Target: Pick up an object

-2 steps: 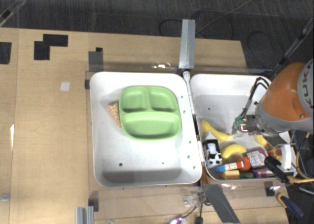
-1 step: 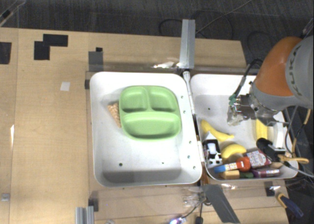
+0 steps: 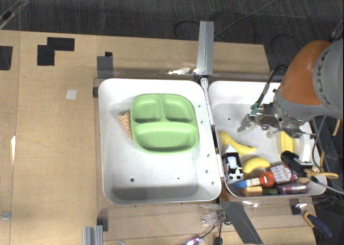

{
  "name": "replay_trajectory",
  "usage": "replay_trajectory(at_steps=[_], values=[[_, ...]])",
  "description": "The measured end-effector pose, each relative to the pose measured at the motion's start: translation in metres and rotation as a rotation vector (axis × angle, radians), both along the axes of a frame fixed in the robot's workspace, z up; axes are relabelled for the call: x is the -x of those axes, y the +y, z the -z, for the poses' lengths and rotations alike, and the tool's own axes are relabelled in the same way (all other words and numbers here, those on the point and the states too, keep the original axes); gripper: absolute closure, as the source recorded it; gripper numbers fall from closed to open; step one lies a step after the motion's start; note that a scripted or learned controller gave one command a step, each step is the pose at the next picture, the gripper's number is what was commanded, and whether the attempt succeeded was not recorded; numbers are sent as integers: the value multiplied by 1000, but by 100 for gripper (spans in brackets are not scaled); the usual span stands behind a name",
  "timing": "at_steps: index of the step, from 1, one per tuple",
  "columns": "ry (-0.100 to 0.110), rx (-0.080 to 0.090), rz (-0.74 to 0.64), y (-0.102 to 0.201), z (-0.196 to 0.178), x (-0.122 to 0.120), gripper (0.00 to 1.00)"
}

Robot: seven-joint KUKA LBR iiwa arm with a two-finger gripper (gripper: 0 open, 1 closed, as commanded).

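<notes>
Yellow plastic toy banana [image 3: 257,164] heaped in the near corner of the right-hand shallow white bin [image 3: 228,104], packed close with a small black-and-white carton [image 3: 232,166] on its left and a red squat bottle [image 3: 267,179] on its near right. Just beyond the heap, towards the left wall, a second yellow curved piece [image 3: 236,143], lying mostly on its own and so judged the easiest candidate. Farther in, over bare bin floor, the grey two-finger gripper [image 3: 252,124], reaching in from the right below the orange band. Cannot tell how far open; nothing seen held in it. Judged step: approach, with no object yet chosen or taken. Next move likely to call for shifting nearer and a little left to stand over the lone yellow piece, lining up across its narrow width, then descending without clipping the bin wall. Risk of nudging instead of gripping, given the curved shape. Off to the left, in the left-hand shallow white bin [image 3: 156,182], a green divided plastic plate [image 3: 163,122], well apart from the gripper.
</notes>
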State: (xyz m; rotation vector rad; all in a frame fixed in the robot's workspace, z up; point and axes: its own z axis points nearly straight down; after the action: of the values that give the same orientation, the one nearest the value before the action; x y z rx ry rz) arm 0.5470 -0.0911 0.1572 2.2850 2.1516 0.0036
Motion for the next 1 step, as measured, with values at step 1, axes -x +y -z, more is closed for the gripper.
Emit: replay_trajectory(at_steps=[1], values=[[-16,-1,124,-4,66,45,0]])
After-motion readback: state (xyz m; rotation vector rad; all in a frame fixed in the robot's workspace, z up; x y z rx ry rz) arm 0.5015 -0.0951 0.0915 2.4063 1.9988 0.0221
